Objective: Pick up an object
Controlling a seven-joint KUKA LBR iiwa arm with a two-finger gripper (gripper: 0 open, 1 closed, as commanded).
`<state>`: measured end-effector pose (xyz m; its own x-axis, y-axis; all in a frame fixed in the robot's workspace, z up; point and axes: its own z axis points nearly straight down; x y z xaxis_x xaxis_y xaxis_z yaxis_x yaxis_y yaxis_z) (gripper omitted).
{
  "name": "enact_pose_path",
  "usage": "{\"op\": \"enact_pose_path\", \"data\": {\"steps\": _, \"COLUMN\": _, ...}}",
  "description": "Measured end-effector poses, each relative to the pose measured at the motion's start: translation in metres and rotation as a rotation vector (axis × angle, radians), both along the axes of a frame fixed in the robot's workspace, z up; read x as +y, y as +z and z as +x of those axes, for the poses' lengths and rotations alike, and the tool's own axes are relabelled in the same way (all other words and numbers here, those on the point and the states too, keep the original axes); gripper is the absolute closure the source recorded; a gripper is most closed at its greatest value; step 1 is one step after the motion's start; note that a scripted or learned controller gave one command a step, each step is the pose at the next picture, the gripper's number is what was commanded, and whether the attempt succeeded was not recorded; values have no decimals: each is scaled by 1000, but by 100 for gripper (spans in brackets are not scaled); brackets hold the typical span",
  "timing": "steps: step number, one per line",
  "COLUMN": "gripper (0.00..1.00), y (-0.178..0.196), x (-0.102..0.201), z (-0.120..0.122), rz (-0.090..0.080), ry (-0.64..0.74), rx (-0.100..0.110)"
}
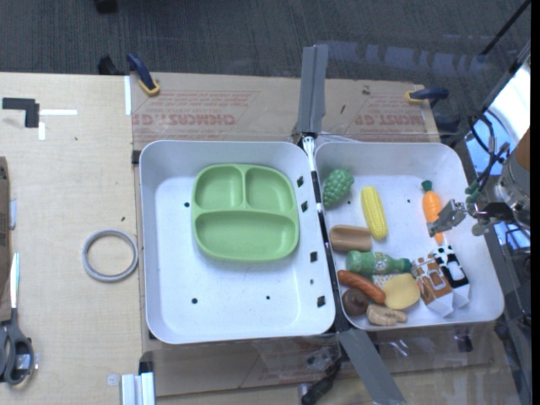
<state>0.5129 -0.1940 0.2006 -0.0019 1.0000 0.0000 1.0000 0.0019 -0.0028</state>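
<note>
The arm's metal fingers (447, 218) hang low at the right side of the right white plastic bin (396, 160). I cannot tell if they are squeezed or spread. A small orange toy carrot (431, 203) with a green top lies just beside them, maybe touching. A black-and-white toy carton (452, 269) sits below them. Off to their left lie a yellow toy corn cob (374, 212) and a brown toy sausage (350, 238). A green plastic plate with three parts (245, 213) rests in the left white bin (169, 251).

Both white bins (160, 251): smooth plastic, slight sheen. Green divided plate (245, 213): matt plastic. Bench top (63, 192): pale wood grain. Corn cob (374, 212): glossy plastic.
</note>
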Motion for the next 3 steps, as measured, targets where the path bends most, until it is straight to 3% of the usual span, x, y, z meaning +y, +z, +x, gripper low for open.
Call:
{"op": "enact_pose_path", "data": {"steps": 1, "gripper": 0, "y": 113, "x": 0, "z": -10, "rz": -2, "ry": -129, "rx": -2}}
{"op": "enact_pose_path", "data": {"steps": 2, "gripper": 0, "y": -22, "x": 69, "z": 11, "rz": -1, "ry": -216, "rx": 2}}
{"op": "enact_pose_path", "data": {"steps": 3, "gripper": 0, "y": -2, "x": 47, "z": 55, "rz": -3, "ry": -415, "rx": -1}}
